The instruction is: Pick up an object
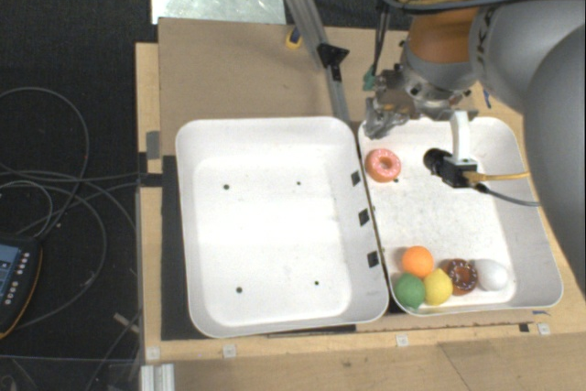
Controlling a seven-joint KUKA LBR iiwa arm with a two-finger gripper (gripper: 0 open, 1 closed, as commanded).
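progress: nothing lifted yet, by the look of it. gripper (383, 125) hangs at the far edge of the right bin (531, 224), just above and beside a pink frosted donut (383, 165); cannot tell its state, and nothing is seen in its grasp. donut lies on the bin floor. at the near end sit an orange (417, 260), green ball (409, 290), lemon (439, 287), chocolate donut (460, 276) and white egg (492, 275), bunched together. left bin (265, 224) alongside. descent, grasp and lift all remain.

Probably a robotics lab: plywood bench (229, 69), loose cables (55, 197) (floor), tripod leg (302, 5).
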